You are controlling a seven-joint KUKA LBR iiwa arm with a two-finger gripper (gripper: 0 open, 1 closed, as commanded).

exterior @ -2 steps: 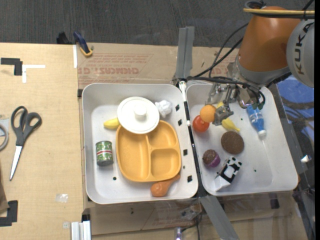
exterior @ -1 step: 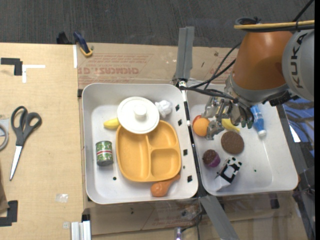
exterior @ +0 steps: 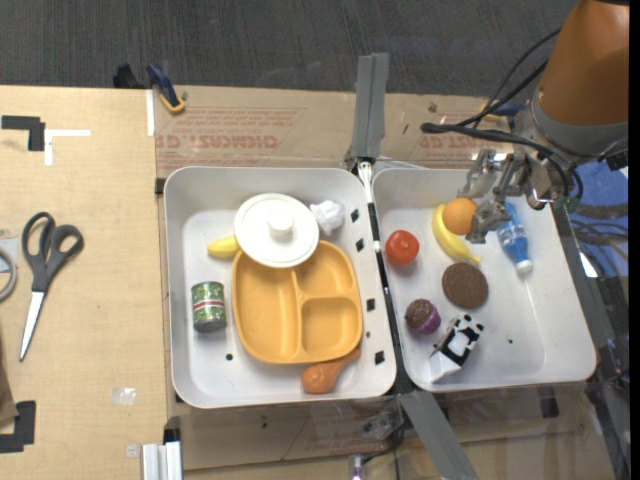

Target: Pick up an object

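Dark carpet runs along the far side of the table (exterior: 80, 368), a pale wood surface carrying two shallow white bins side by side, with scissors (exterior: 42, 258) lying well off to the left. Over the far part of the right bin (exterior: 560, 368) hangs the end effector (exterior: 492, 208), low above an orange ball (exterior: 459, 215) and the banana (exterior: 450, 238) that curls just beside it; a blue-capped bottle (exterior: 514, 246) lies just to the right of it. How far its fingers stand apart cannot be told from this angle, and nothing can be seen held between them. The likeliest target, judging by position, is the orange ball or the banana, which touch each other. That crowding is the difficulty: a clean grasp would call for the fingers to straddle one item only, coming down straight so neither finger lands on the neighbour or nudges the bottle. The ball may roll if struck off-centre, so centring over it matters; the banana would be better taken across its narrow width. Nearer in the same bin sit a red tomato (exterior: 402, 248), a brown disc (exterior: 465, 285), a purple item (exterior: 423, 317) and a black-and-white toy (exterior: 458, 340), all apart from the approach. Across in the left bin (exterior: 180, 368) a yellow divided tray (exterior: 298, 313), a white lid (exterior: 277, 230) and a green can (exterior: 208, 306) play no part.
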